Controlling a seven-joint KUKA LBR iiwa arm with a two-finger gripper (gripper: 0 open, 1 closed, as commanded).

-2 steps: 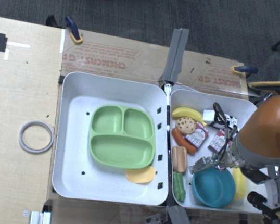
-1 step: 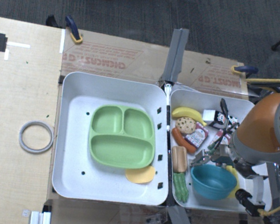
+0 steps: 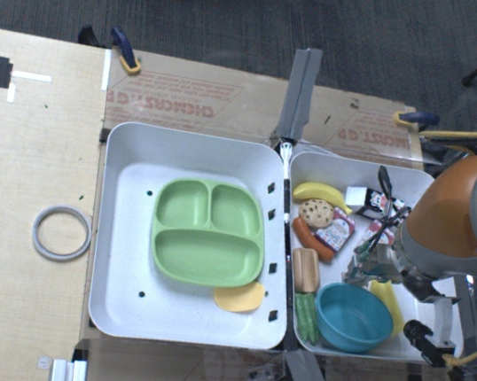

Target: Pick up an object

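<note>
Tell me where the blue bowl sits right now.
In the camera view, the blue bowl sits at the near end of the right bin, just right of a green vegetable and below the gripper.

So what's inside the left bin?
The left bin holds a green divided plate and a yellow chip-like piece beside the plate's near edge. Whatever lies under the plate is covered.

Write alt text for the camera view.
A grey and orange robot arm reaches from the right into the right bin, crowded with a blue bowl, a banana, a cookie and other toy food. The left bin holds a green divided plate.
</note>
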